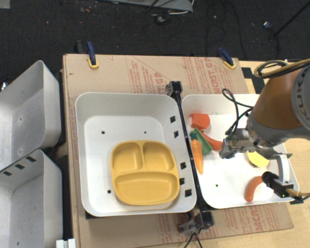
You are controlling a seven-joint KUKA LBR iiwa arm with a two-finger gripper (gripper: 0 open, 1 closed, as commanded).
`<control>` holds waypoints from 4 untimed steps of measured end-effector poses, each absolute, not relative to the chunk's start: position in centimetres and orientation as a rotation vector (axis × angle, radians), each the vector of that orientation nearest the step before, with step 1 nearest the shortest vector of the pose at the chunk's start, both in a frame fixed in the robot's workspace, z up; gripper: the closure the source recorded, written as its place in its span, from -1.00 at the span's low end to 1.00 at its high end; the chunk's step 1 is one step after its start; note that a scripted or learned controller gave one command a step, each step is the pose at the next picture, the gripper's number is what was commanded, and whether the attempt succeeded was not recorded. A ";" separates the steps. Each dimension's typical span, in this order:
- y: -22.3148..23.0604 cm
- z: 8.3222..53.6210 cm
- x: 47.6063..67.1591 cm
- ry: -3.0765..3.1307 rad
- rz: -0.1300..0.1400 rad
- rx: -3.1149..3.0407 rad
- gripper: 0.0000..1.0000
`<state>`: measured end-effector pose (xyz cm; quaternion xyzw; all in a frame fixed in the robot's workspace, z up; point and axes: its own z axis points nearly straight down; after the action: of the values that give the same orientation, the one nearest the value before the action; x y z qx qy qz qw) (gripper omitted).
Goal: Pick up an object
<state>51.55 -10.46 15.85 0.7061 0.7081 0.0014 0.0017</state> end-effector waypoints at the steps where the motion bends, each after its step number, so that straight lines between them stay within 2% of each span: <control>1: -11.0 20.7 52.4 2.221 0.004 2.215 1.00; 2: -11.0 21.9 52.5 2.223 0.002 2.217 1.00; 3: -5.3 21.3 53.1 2.231 0.001 2.214 1.00; 4: -0.2 22.9 54.3 2.230 0.004 2.213 1.00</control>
<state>54.35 -0.18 22.93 0.7044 0.7098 0.0012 0.0000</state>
